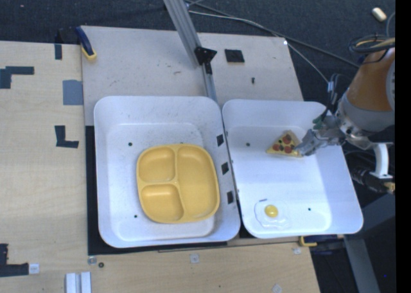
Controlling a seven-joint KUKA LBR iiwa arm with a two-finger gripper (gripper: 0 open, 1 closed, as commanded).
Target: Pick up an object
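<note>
A toy pizza slice (284, 144) with red toppings lies in the upper middle of the right bin (334, 182). My gripper (307, 146) reaches in from the right and sits low at the slice's right edge, touching or nearly touching it. A toy fried egg (270, 213) lies near the front edge of the same bin, well away from the gripper. The arm's orange band (372, 86) shows above the wrist at the right.
The left bin (115, 157) holds a yellow divided plate (178, 182). A slanted metal pole (186, 22) stands behind the bins, and cables run across the dark floor at the back. The bins' rims meet in the middle.
</note>
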